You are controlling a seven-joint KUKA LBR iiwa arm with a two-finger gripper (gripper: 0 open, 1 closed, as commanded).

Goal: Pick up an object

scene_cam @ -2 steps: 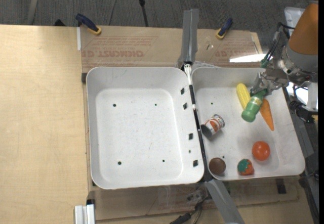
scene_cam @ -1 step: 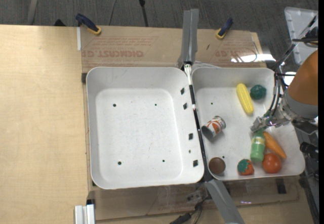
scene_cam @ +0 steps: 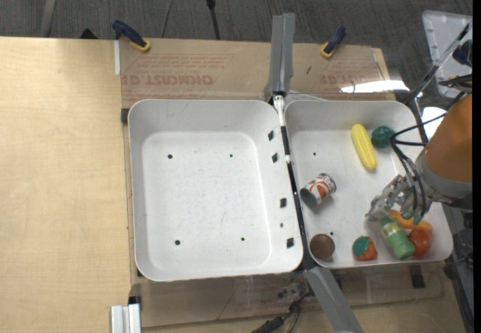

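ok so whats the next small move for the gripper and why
Probably a short drop straight down, then close. The gripper sits low in the right bin, right over the green bottle in the cluttered corner, and nothing shows between its fingers.

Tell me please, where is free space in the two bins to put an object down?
The left bin has its whole floor bare. In the right bin, bare floor lies between the can and the corn. The near right corner is crowded: gripper, green bottle, strawberry.
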